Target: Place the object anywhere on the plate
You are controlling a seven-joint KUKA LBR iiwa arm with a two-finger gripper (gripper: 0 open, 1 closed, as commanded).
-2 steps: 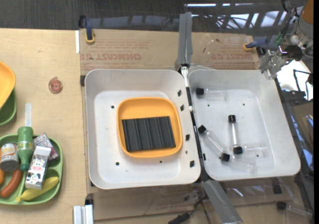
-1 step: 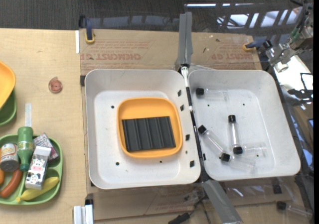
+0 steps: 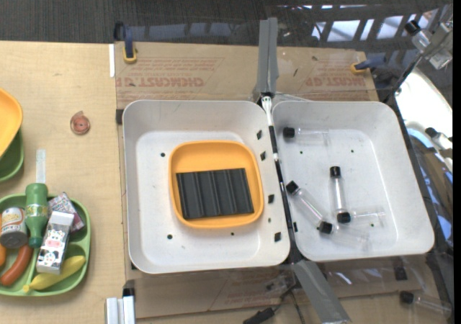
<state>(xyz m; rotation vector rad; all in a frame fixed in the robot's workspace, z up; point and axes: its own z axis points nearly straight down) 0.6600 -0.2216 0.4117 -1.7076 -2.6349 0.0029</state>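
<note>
Vials (image 3: 336, 193) of clear plastic with black caps lie scattered in the right white bin (image 3: 403, 171), one near its far left corner, the rest loosely grouped toward the front. Just beside it, the left bin (image 3: 144, 193) holds a yellow plate (image 3: 216, 151) carrying a dark ridged slab (image 3: 216, 194)

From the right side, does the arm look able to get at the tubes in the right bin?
Probably yes. The clear tubes lie loose on the floor of the right bin, open from above, with nothing over them. Being close together may make picking one awkward.
</note>
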